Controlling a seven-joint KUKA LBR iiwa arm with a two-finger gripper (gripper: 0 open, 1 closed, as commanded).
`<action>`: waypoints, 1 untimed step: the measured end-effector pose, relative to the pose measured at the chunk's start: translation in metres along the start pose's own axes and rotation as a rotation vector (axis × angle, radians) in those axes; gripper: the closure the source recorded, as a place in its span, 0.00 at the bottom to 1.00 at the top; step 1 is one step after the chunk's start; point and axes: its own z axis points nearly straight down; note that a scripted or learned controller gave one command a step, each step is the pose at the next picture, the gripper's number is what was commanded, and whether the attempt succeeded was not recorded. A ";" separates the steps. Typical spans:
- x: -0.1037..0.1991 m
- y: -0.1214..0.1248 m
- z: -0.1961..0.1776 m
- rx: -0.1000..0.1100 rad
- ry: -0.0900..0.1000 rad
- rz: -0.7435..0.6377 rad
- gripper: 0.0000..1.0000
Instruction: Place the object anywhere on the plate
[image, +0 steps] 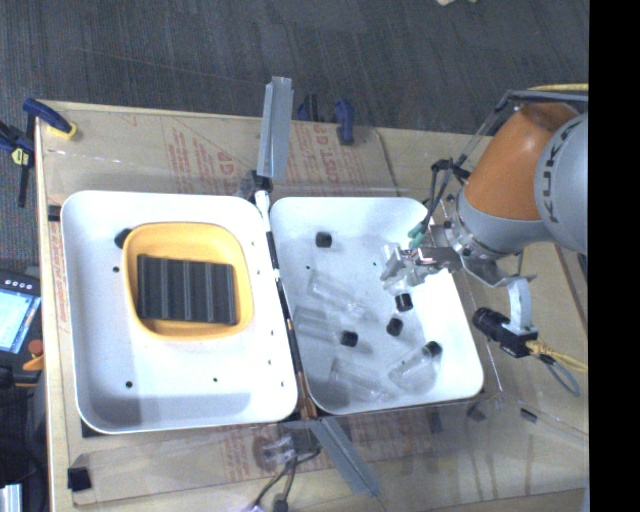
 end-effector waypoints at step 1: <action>0.073 -0.012 0.005 0.003 0.003 -0.384 1.00</action>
